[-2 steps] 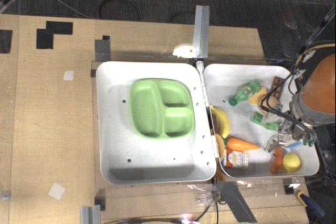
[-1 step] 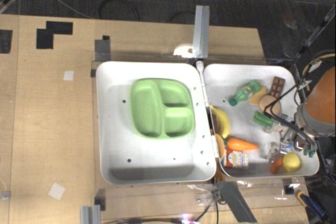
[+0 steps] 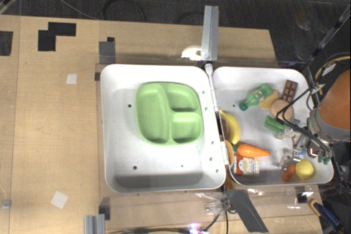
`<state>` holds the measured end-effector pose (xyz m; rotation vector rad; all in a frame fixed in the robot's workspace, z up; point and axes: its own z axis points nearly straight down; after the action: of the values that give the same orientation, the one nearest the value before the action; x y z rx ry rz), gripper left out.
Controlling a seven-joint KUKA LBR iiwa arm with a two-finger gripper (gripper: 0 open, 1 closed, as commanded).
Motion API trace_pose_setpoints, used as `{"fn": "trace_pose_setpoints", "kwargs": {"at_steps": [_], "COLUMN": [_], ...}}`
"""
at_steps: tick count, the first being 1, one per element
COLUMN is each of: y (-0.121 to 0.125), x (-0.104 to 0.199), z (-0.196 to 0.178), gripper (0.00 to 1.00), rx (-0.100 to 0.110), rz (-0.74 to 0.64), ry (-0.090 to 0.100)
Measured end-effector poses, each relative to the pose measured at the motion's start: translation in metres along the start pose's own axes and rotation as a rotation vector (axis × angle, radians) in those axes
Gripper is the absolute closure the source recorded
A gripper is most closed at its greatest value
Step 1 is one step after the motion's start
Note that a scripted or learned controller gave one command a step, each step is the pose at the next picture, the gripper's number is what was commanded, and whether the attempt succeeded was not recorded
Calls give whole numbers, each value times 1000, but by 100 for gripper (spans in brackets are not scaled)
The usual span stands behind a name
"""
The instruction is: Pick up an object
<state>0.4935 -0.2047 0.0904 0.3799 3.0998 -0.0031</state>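
Objects lie scattered in the right bin [image 3: 274, 73]: a banana [image 3: 232, 126] against its left wall, a carrot [image 3: 253, 150] beside it, a small carton [image 3: 246, 165] below the carrot, a green bottle [image 3: 255, 97] near the top, a chocolate bar [image 3: 289, 90] to its right and a lemon [image 3: 304, 169] in the near right corner. My gripper [image 3: 299, 152] hangs low over that corner, just left of the lemon; whether it is open or closed I cannot tell amid the cables. The left bin [image 3: 118, 134] holds a green tray [image 3: 167, 112].
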Motion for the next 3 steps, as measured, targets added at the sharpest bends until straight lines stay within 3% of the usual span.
{"fn": "trace_pose_setpoints", "kwargs": {"at_steps": [3], "y": [4], "x": [2], "z": [0], "gripper": [0], "rx": [3], "rz": [-73], "ry": [-2]}}
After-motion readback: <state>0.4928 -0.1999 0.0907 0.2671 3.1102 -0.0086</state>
